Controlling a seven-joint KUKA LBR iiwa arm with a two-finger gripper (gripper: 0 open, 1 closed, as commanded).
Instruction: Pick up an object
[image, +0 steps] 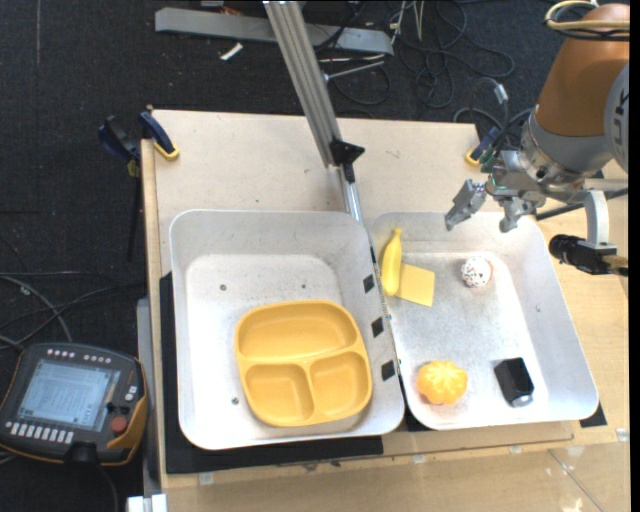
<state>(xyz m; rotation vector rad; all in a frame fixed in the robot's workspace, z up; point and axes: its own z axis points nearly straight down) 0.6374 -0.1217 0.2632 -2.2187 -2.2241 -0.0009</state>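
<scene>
While the two-finger gripper (484, 208) hovers spread wide and empty at upper right, nothing is lifted: the small white speckled ball (477, 272) lies below it in the right white bin (570, 330), ungrasped.

— What is the big flat thing?

— A tan bench (260, 160). Two white bins sit on it, touching side by side: the left bin (200, 260) at 9 o'clock, the right bin (560, 330) at 3 o'clock.

— Anything else on the bench?

— A blue and yellow clamp (158, 134) grips the corner at 10 o'clock. Another small one (478, 154), maybe a clamp too, sits at 1 o'clock.
</scene>
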